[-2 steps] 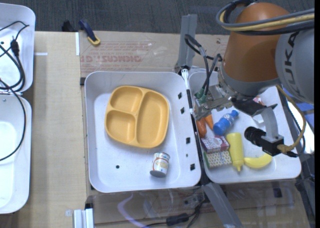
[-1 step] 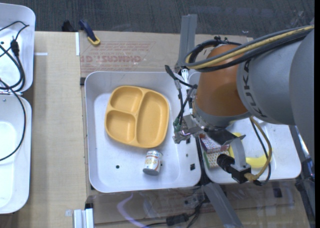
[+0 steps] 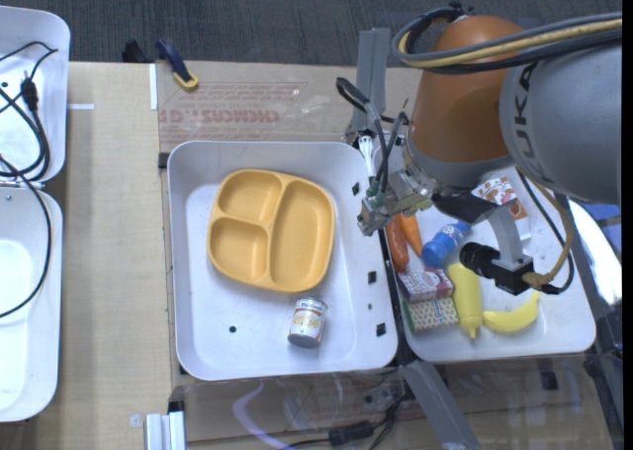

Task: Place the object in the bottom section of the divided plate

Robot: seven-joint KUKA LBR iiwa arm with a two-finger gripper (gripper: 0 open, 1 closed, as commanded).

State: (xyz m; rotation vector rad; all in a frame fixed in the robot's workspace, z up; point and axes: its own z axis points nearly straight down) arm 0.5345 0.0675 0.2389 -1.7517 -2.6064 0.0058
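The divided plate (image 3: 271, 229) sits in the left bin (image 3: 188, 270), its sections bare. The claw (image 3: 381, 203) hovers over the right bin's carrot (image 3: 399, 240); whether it is apart or together I cannot tell. Picking seems underway; next, grasp and carry left.

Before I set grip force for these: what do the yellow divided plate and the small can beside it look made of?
The divided plate looks like moulded plastic: uniform matte yellow-orange, soft rounded rims, no sharp glare. The can lying in the same bin seems to be metal with a paper or printed label: its end rim gleams silvery, and the body is pale with a printed picture. Both are judged by look alone.
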